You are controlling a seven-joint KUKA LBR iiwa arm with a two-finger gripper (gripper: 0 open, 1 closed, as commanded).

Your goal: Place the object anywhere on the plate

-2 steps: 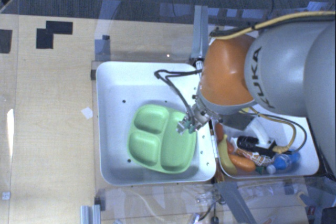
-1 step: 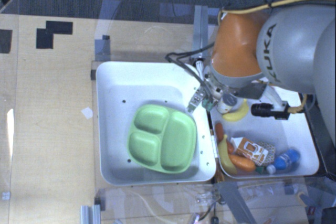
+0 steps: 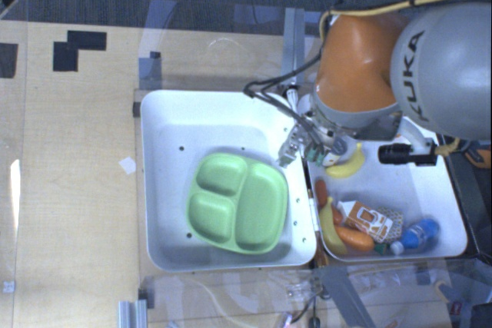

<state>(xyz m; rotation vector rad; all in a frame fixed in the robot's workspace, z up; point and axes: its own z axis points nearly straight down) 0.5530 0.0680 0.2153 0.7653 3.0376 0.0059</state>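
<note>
The grey arm (image 3: 446,65) enters from three o'clock and fills the upper right. Its orange band (image 3: 357,61) sits at about one o'clock from centre. Below the band, the gripper (image 3: 296,146) points toward seven o'clock; its fingertips are too small to read.

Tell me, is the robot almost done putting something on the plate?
Not yet. The green plate in the left bin has nothing on it. The gripper is above the edge between the bins; I can't tell if it holds anything. The food lies in the right bin.
</note>
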